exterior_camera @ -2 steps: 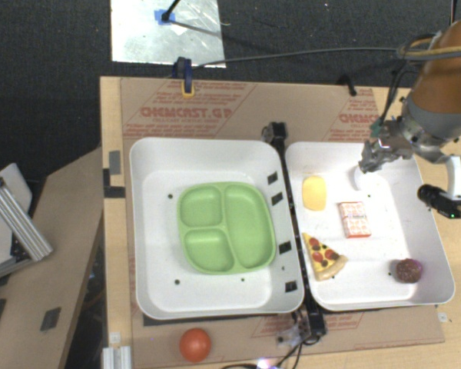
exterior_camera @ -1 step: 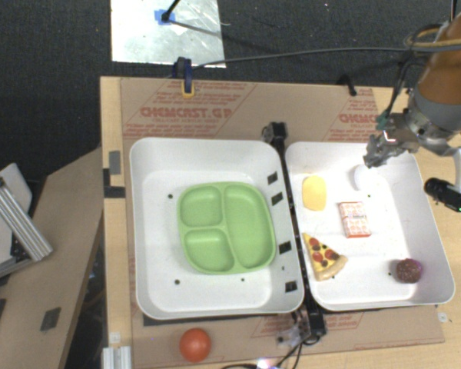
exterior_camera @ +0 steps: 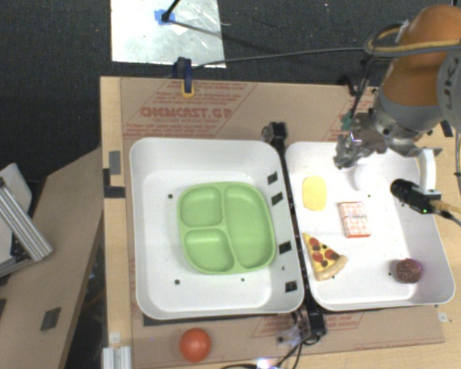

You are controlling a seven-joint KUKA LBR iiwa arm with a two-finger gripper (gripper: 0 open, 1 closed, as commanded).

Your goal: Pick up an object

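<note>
The right bin (exterior_camera: 438,271) holds a yellow oblong piece (exterior_camera: 314,193), a small red-and-white box (exterior_camera: 354,219), a toy pizza slice (exterior_camera: 325,255) and a dark maroon ball (exterior_camera: 408,270). My gripper (exterior_camera: 348,157) hangs over the far left part of this bin, just beyond and to the right of the yellow piece. Nothing shows between its fingers. The grey arm with its orange band reaches in from the upper right.
The left bin (exterior_camera: 150,206) carries a green divided tray (exterior_camera: 225,227). A black divider (exterior_camera: 286,206) runs between the bins. An orange ball (exterior_camera: 194,344) lies on the bench in front of the bins. A black fitting (exterior_camera: 413,195) sticks out over the right bin.
</note>
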